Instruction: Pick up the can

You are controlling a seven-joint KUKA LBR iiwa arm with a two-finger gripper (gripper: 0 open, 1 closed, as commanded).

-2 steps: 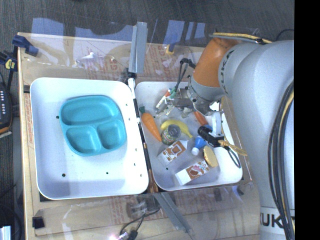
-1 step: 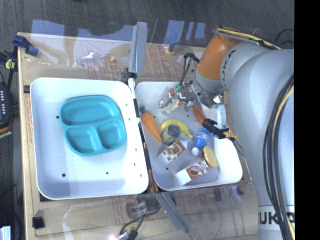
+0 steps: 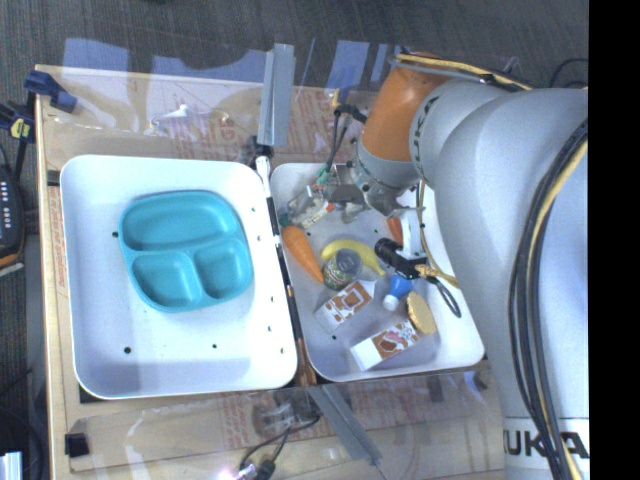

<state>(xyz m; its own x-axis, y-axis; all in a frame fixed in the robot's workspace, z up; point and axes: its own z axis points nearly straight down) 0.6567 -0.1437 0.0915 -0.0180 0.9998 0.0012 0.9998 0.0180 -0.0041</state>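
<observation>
The can (image 3: 343, 267) stands upright in the middle of the right bin (image 3: 460, 353), its silver top facing up, against a yellow object (image 3: 363, 252). My gripper (image 3: 314, 204) is low in the bin's far left corner, above and left of the can and apart from it. An orange carrot (image 3: 302, 253) lies between the gripper and the can. Nothing can be seen held in the gripper.
Two small brown-and-white cartons (image 3: 347, 303) (image 3: 385, 344), a blue-capped item (image 3: 398, 290) and a tan round item (image 3: 422, 314) lie near the can. The left bin (image 3: 90, 353) holds a blue divided tray (image 3: 186, 246). The grey arm covers the right bin's right side.
</observation>
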